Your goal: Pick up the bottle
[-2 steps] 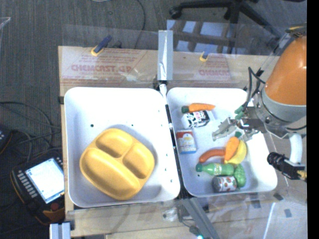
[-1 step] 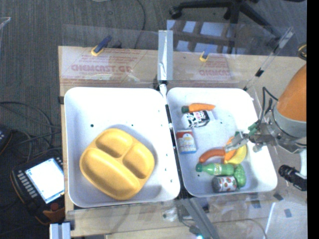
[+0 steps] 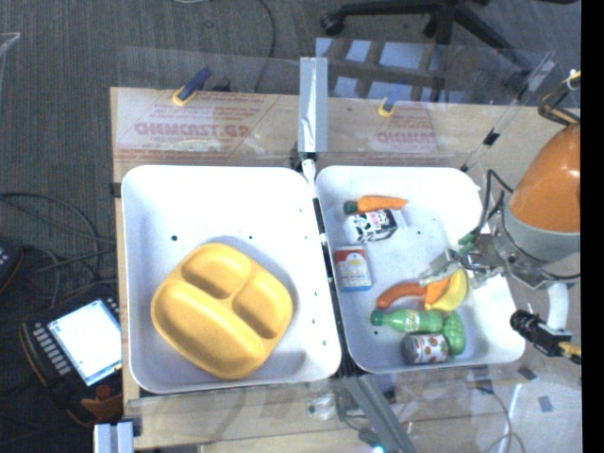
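A green bottle with a pale label lies on its side near the front of the right bin, cap end pointing left. My gripper hangs at the right side of that bin, just above a yellow banana and up and to the right of the bottle. It is apart from the bottle, and nothing shows in its grasp. The orange and grey arm reaches in from the right.
Around the bottle lie a red-labelled can, a green vegetable and an orange carrot. Further back are a red box, a small dark-and-white container and another carrot. The left bin holds a yellow divided tray.
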Tool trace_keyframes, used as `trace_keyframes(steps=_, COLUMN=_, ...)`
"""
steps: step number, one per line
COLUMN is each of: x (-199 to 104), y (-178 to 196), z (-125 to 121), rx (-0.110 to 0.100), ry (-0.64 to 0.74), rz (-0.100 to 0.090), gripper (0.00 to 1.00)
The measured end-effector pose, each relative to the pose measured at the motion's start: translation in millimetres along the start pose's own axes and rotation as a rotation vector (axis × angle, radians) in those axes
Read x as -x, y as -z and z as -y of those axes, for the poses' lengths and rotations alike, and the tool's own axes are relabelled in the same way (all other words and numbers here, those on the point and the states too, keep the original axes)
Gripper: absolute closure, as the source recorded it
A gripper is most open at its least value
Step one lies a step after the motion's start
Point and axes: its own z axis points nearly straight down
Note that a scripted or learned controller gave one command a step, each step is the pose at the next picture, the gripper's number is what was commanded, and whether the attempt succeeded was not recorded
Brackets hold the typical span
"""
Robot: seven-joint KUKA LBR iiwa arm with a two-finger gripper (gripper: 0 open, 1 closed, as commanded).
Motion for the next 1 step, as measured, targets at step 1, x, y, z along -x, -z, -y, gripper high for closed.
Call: trace_keyframes(steps=1, x=-17.9, y=-19.3, z=-27.1, rx=0.002, ry=0.269, rz=0.001, gripper=0.00)
